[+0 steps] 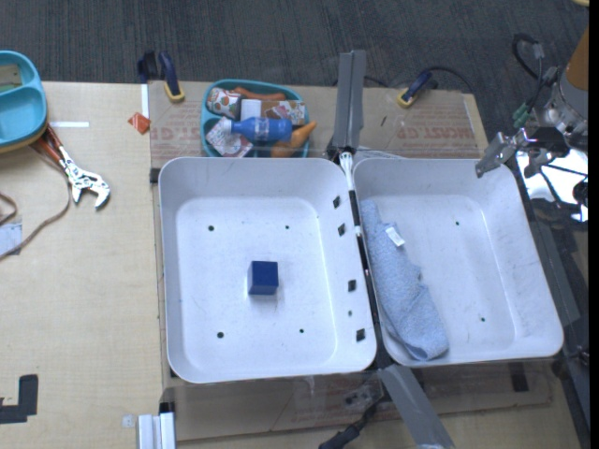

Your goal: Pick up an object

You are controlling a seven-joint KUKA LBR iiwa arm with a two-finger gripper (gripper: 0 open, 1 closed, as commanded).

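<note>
L bin [187, 344]: blue cube [264, 278] near centre. R bin [524, 279]: grey terry cloth [404, 293] at 9 o'clock wall. Gripper [513, 152], 1 o'clock, fingers apart, nothing between.

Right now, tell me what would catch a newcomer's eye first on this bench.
The small blue block stands out most, sitting alone near the middle of the left bin. Next is the grey-blue towel, lying crumpled along the left side of the right bin. The gripper hangs over that bin's far right corner, and a tub of colourful odds and ends sits just behind the left bin.
</note>
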